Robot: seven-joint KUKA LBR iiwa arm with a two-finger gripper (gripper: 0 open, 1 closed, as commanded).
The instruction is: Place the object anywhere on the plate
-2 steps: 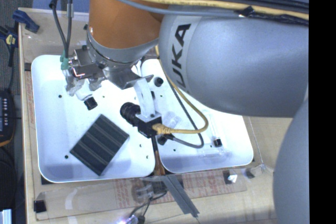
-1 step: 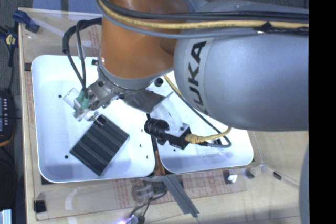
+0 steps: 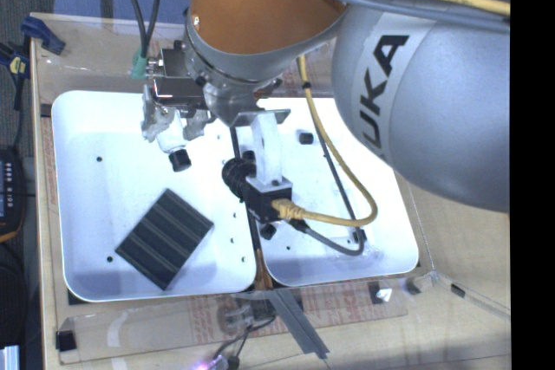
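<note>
Two shallow white bins sit side by side on a pale wooden bench, the left bin (image 3: 78, 186) and the right bin (image 3: 390, 247) meeting along a central seam. A dark ribbed rectangular plate (image 3: 165, 238) lies tilted in the left bin, below and slightly left of the fingers, well apart from them. A small black object (image 3: 179, 159) rests on the bin floor just beneath the fingertips, apparently not clamped by them. The gripper (image 3: 173, 127) hangs over the upper part of the left bin, its pale fingers slightly apart with nothing visibly held between them. To the fingers' right, a yellow cable (image 3: 347, 217) loops across the right bin from a black fitting (image 3: 251, 186) on the seam.
</note>
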